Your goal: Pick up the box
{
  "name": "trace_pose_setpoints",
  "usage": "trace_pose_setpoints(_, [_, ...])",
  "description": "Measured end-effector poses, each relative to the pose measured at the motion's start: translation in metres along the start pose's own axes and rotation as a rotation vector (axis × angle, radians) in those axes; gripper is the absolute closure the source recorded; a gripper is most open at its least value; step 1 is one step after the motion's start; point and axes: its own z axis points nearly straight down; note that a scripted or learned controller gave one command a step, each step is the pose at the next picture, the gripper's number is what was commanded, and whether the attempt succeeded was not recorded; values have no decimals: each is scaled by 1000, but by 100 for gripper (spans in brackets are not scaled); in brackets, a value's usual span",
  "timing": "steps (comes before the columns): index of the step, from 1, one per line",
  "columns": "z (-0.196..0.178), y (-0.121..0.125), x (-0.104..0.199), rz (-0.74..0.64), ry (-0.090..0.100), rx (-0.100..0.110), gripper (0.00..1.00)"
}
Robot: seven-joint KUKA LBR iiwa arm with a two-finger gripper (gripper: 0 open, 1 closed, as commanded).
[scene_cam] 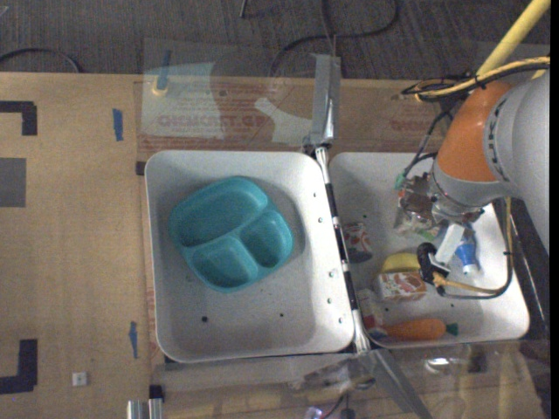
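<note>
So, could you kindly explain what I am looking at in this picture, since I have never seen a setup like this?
This is one camera fixed above a bench, looking down at a slant. The grey and orange shape at the right is a robot arm that a program moves; its job is to pick up the box. At its end is a gripper, a two-finger clamp, low over the right bin; nothing can be seen held in it. Two shallow white bins sit side by side. The left bin holds a teal tray with three compartments. The right bin holds small items: the box, a yellow piece just behind it, a toy carrot near the front edge, and a blue and white tube under the arm.
</note>
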Motion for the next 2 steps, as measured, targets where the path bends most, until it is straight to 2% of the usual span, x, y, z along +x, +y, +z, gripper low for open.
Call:
trace_pose_setpoints(1, [-79, 7, -51, 418, 1, 13, 100])
trace_pose_setpoints(2, [-17, -65, -26, 376, 9, -18, 100])
